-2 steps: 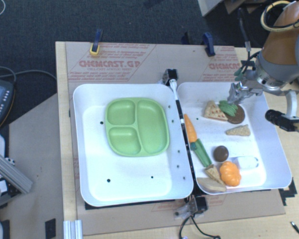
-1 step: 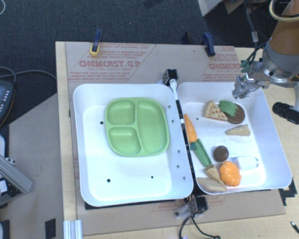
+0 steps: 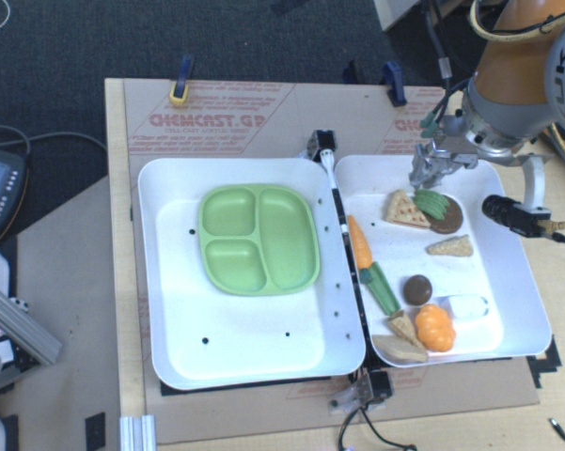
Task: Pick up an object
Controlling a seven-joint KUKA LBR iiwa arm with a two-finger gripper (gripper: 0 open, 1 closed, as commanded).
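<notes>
My gripper [image 3: 431, 178] hangs low over the far part of the right bin [image 3: 517, 285]. Directly under it lies a small green leafy piece [image 3: 433, 202], resting on a brown round cookie [image 3: 449, 218]. A tan toast slice [image 3: 405, 210] lies just left of them. The view does not show whether anything is between the gripper's tips. Further toward the front lie an orange carrot [image 3: 359, 242], a green pickle [image 3: 383, 288], a brown ball [image 3: 416, 289] and an orange fruit [image 3: 434, 327].
A tan wedge [image 3: 450, 246], a white piece [image 3: 466, 305], a yellow wedge [image 3: 400, 326] and a beige slice [image 3: 399, 349] also lie in the right bin. The left bin [image 3: 169, 280] holds a green divided plate [image 3: 260, 240]. A black divider rail [image 3: 343, 242] runs between the bins.
</notes>
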